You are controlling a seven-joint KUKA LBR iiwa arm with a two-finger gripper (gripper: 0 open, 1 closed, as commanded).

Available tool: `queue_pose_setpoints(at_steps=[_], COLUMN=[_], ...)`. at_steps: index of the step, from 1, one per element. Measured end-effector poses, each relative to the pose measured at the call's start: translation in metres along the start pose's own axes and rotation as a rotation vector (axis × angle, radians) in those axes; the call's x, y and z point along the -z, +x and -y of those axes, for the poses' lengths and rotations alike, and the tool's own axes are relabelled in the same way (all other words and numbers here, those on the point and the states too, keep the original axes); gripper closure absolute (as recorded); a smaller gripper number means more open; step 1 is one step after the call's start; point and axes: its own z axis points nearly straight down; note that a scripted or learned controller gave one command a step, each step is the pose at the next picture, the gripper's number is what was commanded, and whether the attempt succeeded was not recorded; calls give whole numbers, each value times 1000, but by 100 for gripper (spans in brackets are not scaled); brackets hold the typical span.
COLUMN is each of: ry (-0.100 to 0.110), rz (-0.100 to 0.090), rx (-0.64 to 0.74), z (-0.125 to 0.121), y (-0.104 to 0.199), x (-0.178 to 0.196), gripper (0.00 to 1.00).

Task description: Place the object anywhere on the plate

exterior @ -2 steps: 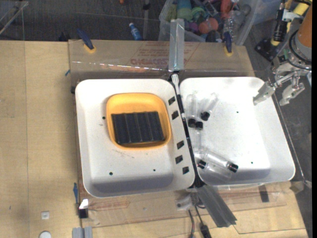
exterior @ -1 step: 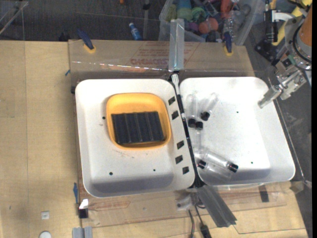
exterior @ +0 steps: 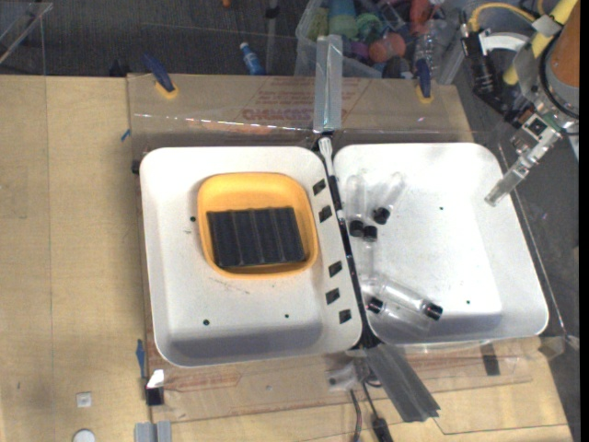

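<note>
Plate: we see a yellow plate (exterior: 253, 191) in the left bin (exterior: 166, 247), well to the left of the gripper, with a dark ribbed block (exterior: 255, 238) lying flat on it.
Objects: we make out clear plastic bottles with black caps in the right bin (exterior: 460, 201); a pair (exterior: 373, 201) lies near the divider, another bottle (exterior: 405, 302) lies below them toward the near rim. All sit left of and below the gripper, apart from it.
Gripper: gripper (exterior: 504, 184) hangs at the right bin's far right rim; nothing sits between its tips, and we cannot tell how it is set.
Obstacles: the raised divider (exterior: 336, 247) with its black tabs stands between the bottles and the plate.
Surroundings: a crate of coloured toys (exterior: 386, 12) and cables lie beyond the bins.
</note>
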Motion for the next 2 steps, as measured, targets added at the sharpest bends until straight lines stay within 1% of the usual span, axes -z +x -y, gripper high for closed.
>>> queue_pose_setpoints(at_steps=[1, 2], ry=[-1, -2], rz=[-2, -1], rx=[228, 564], z=[6, 1], y=[-7, -1], x=[6, -3], gripper=[0, 0])
